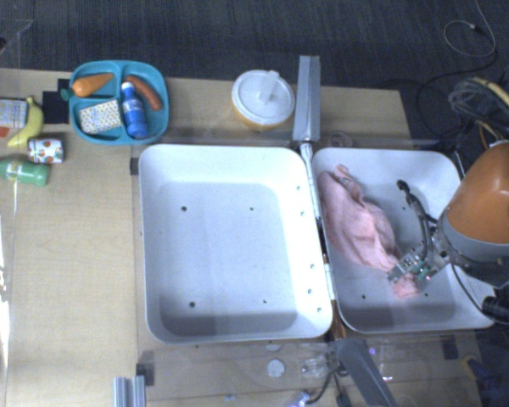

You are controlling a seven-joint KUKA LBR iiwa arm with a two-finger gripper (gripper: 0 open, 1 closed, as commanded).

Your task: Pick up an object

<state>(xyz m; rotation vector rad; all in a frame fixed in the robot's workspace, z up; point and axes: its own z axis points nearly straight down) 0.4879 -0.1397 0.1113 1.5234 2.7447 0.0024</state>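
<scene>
Camera view, slanted from above.

Table (68, 312): pale wood, carrying two shallow white bins side by side.

Left bin (153, 227): white floor with a few small dark holes.

Right bin (445, 172): holds a pink cloth (356, 223), crumpled and lying lengthwise along the bin's left half, from near the far wall toward the near one.

Arm (488, 202): grey with an orange band, entering from the right over the right bin. Its jaws (410, 268) sit low at the near end of the pink cloth, touching or just above the fabric; whether they are released, clenched or grasping the cloth cannot be told, as the tips are small and blurred.

Beyond the bins: a white lidded cup (263, 98) with a yellow rim.

Upper left of table: a blue divided tray (157, 100) with toy food, including a carrot-like piece (93, 84) and a small blue bottle (134, 110). Beside it a banana (30, 124), a small can (45, 150) and a green bottle (17, 171) lying down.
</scene>
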